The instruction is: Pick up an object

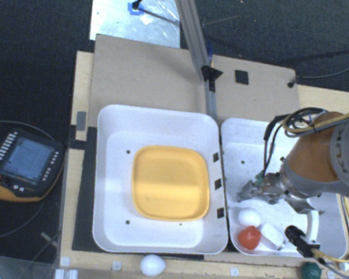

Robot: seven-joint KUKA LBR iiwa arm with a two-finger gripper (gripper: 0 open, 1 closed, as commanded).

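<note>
In the right bin point(240, 140), a white egg-shaped object point(249, 217) lies near the front, with a red ball point(249, 238) just in front of it and a white block point(270, 235) to its right. My gripper point(250, 192) hangs low over this bin, just behind the white egg. Nothing shows between it and the objects. The left bin point(112, 160) carries a yellow square plate point(171, 182) in its middle.
A white egg point(152, 265) lies on the bench in front of the left bin. A green ball point(311, 273) sits outside the right bin's front right corner. A teach pendant point(18, 168) rests on the floor at the left.
</note>
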